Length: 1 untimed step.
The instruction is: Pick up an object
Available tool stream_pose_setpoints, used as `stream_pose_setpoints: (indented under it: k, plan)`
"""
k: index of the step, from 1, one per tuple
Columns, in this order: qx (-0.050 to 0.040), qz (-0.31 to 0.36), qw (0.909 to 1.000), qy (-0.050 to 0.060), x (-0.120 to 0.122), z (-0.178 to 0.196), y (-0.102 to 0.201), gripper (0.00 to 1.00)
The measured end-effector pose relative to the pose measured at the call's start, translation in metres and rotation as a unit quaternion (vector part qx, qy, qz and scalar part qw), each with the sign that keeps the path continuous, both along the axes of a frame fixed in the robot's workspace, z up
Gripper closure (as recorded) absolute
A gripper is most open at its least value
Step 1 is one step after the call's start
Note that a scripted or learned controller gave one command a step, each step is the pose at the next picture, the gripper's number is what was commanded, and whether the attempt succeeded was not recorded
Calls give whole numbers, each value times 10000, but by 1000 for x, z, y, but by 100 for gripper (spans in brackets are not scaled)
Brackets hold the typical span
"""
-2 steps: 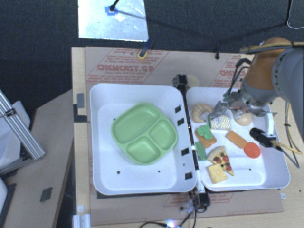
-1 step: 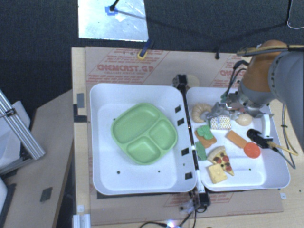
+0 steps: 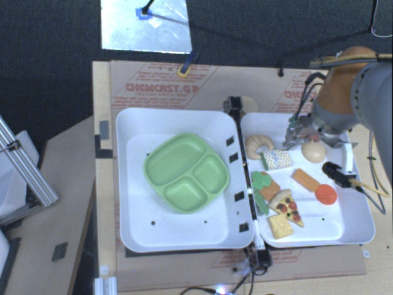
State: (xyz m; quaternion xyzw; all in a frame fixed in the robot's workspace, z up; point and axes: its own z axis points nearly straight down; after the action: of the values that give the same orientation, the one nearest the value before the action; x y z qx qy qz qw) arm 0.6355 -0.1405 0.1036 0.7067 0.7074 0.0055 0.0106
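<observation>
Bench (image 3: 159, 82) (cardboard-topped) with two bins (image 3: 132, 183)

1. the arm (image 3: 368, 85) reaches in from the right edge of the camera view, its grey body thick and curved.
2. an orange band (image 3: 338, 91) wraps it just above the wrist.
3. the wrist tilts down and to the left.
4. the gripper (image 3: 293, 137) hangs low at the arm's left end, its metal parts pointing downward; cables run along the wrist beside it.
</observation>
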Motion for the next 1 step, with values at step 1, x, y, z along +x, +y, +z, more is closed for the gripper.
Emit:
stream_pose_setpoints:
  k: [1]
  plan:
    - [34,19,10000,90,8,51,8,100]
